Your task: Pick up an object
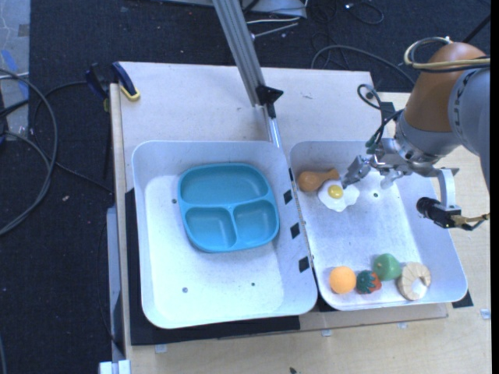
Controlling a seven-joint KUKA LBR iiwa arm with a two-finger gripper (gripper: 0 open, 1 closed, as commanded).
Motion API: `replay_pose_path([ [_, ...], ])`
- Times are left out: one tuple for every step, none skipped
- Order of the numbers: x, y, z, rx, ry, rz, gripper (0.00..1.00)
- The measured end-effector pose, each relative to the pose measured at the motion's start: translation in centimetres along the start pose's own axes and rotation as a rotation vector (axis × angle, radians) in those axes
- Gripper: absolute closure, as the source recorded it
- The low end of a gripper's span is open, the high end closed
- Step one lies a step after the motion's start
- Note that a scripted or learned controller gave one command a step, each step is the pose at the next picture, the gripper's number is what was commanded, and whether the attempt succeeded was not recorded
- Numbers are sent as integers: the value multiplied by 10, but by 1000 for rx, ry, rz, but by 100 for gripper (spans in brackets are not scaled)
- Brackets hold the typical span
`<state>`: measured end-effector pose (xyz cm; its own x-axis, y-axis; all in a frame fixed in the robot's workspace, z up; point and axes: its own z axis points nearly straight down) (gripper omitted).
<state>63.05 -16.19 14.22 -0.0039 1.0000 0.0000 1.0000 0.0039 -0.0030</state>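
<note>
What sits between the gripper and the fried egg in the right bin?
Nothing visible. The gripper hangs just right of the fried egg, with bare right bin floor around. The brown piece lies on the egg's far left side, off the approach.

Gripper [360, 171] over right bin [437, 244] — beside fried egg [336, 195], blue tray [229, 206] left

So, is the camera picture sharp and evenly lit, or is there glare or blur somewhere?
Camera view: light is even and soft, with faint shadows under the blue tray and the toys. The white bins look bright but not washed out. The fried egg toy is slightly soft; the gripper looks a bit blurred.
</note>
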Motion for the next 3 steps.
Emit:
replay_pose_path([
  [1,2,49,-6,2,3,0],
  [1,5,33,-16,0,1,100],
  [12,3,-20,-8,-1,0,100],
])
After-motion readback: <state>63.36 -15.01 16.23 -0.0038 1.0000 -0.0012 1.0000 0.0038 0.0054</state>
